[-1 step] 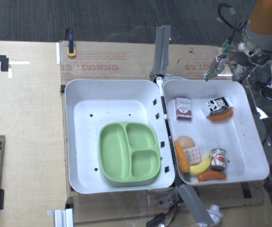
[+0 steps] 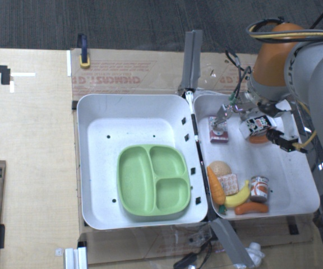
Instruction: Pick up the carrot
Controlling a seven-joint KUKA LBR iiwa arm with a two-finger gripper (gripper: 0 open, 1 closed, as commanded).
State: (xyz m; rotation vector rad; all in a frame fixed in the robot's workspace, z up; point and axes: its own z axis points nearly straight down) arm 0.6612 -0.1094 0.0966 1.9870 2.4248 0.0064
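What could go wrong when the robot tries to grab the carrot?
The carrot lies tight against the bin wall, so the hand may bump the wall. A banana and a cracker press against it, so the hand might catch one of those instead. Another orange piece sits nearby and could be mistaken for it.
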